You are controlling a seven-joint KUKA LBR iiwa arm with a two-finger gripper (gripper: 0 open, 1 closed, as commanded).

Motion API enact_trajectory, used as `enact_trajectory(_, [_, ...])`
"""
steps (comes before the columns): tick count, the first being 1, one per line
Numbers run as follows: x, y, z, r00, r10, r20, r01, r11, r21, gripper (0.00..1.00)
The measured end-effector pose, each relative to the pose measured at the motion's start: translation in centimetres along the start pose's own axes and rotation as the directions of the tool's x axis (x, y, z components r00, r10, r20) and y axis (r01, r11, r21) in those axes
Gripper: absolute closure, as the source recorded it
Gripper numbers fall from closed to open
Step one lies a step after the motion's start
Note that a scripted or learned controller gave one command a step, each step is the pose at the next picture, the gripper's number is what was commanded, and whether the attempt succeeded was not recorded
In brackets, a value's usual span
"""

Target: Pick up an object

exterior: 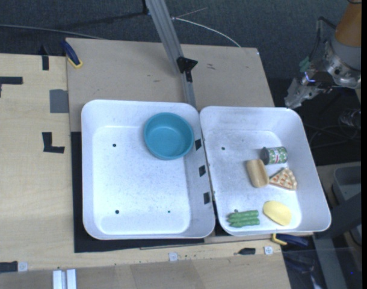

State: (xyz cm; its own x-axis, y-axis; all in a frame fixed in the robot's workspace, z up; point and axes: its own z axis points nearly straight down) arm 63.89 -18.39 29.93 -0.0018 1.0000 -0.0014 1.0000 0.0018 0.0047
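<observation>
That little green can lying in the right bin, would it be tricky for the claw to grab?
Probably somewhat. The can lies on its side, so a nudge would likely make it roll across the right bin. Its rounded body might slip between fingers unless they are squeezed across its width. It looks small and rigid, so it is unlikely to bend.

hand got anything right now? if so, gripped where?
Nothing is held. The hand hangs outside the right bin, beyond its far right corner, with nothing between its fingers. The can, bread roll and the other items lie in the bin.
</observation>
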Motion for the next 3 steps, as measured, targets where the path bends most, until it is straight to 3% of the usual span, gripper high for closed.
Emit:
enact_trajectory(2, [12.2,-0.5,1.9,1.0,-0.005,-0.003,0.005,1.0,0.007,1.0])
enact_trajectory(3, [16.7,-0.6,2.6,1.0,-0.004,-0.002,0.004,1.0,0.007,1.0])
